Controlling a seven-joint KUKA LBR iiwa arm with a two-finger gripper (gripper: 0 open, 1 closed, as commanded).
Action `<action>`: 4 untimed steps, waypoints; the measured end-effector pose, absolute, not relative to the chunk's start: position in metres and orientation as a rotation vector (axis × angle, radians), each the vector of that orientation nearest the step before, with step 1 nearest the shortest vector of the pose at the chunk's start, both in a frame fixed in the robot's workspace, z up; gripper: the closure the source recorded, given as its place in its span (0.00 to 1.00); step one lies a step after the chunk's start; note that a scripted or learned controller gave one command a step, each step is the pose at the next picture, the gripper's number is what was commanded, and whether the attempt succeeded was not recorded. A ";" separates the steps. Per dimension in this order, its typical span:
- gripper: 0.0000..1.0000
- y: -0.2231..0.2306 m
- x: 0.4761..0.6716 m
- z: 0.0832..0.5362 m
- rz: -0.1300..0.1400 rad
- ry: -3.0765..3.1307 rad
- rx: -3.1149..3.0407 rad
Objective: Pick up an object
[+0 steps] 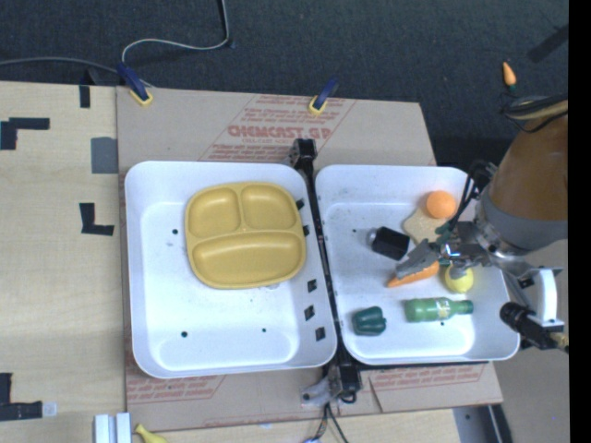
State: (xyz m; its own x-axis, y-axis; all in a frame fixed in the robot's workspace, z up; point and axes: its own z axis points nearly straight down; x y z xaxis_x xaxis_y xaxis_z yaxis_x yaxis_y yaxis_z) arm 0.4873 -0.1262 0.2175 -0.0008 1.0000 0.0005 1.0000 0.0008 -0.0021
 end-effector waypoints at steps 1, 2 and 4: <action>0.00 -0.150 0.484 0.086 -0.002 -2.222 -2.223; 0.00 -0.173 0.534 0.086 -0.003 -2.223 -2.223; 1.00 -0.067 0.548 0.184 -0.001 -2.224 -2.218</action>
